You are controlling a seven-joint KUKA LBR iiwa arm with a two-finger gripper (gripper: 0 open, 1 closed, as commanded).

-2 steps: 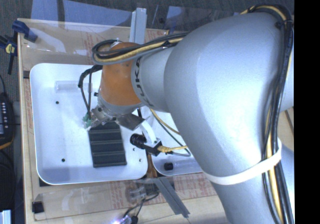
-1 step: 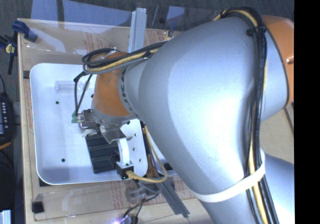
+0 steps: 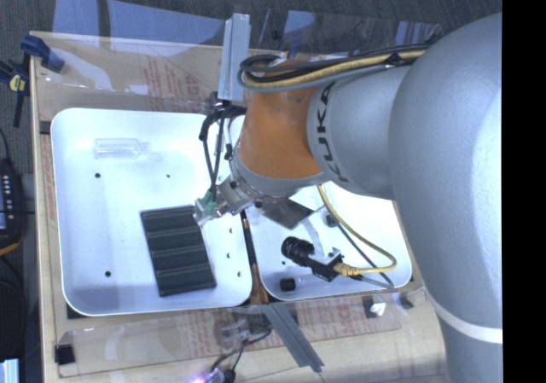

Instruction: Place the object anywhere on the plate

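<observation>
A dark grey ridged rectangular plate (image 3: 177,250) lies flat in the lower middle of the left bin (image 3: 72,202). A small clear plastic bottle (image 3: 119,148) lies on its side near the bin's upper left, well apart from the plate. My gripper (image 3: 211,205) hangs just off the plate's upper right corner, close to the wall between the two bins. A small greenish bit shows at its tip, and I cannot make out what it is. The orange wrist band and grey arm cover the space above it.
The right bin (image 3: 375,275) is largely hidden under the arm. A small black thing (image 3: 287,285) sits near its front left corner. A clear sheet and a blue clamp (image 3: 38,50) lie beyond the bins at the back left.
</observation>
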